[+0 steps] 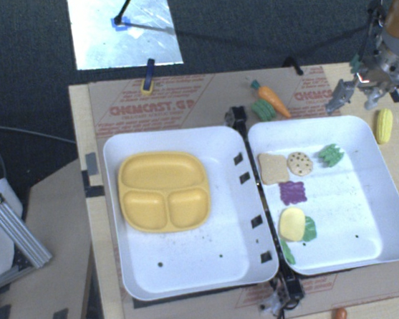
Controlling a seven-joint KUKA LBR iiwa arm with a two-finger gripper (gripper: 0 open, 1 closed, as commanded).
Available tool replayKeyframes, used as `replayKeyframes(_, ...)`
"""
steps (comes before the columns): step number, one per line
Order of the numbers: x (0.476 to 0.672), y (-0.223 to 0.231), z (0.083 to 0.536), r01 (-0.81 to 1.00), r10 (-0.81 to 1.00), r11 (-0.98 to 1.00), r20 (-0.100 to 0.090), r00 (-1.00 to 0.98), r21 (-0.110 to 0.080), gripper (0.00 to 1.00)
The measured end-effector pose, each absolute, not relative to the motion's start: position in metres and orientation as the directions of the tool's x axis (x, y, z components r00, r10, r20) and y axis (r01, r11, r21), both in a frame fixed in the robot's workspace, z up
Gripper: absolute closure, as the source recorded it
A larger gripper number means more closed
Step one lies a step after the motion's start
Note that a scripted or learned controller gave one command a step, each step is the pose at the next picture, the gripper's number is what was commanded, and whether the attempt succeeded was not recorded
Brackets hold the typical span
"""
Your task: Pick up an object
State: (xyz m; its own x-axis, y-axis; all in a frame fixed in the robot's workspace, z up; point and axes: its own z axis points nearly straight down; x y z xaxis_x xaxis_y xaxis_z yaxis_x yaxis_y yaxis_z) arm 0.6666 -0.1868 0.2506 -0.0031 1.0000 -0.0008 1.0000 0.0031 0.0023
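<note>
The right bin holds a tan bread slice, a speckled cookie, a green leafy piece, a purple piece and a yellow item on a green leaf. My gripper hangs above the bench just past that bin's far right corner, well off from all of these. Its fingers are spread apart and nothing sits between them.
A yellow divided plate lies in the left bin. A toy carrot rests on the cardboard behind the bins. A yellow corn piece lies outside the right bin's right wall. A shiny sheet is at the back.
</note>
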Motion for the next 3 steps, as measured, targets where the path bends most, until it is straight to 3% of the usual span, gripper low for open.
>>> replayKeyframes(1, 0.614, -0.181, 0.165, 1.0, 1.0, 0.0, 0.002, 0.0, -0.008, 0.0)
replayKeyframes(2, 0.564, -0.105, 0.144, 1.0, 1.0, 0.008, 0.005, -0.008, -0.006, 0.0)
replayKeyframes(3, 0.633, -0.088, 0.084, 1.0, 1.0, 0.008, -0.002, -0.008, 0.007, 0.0)
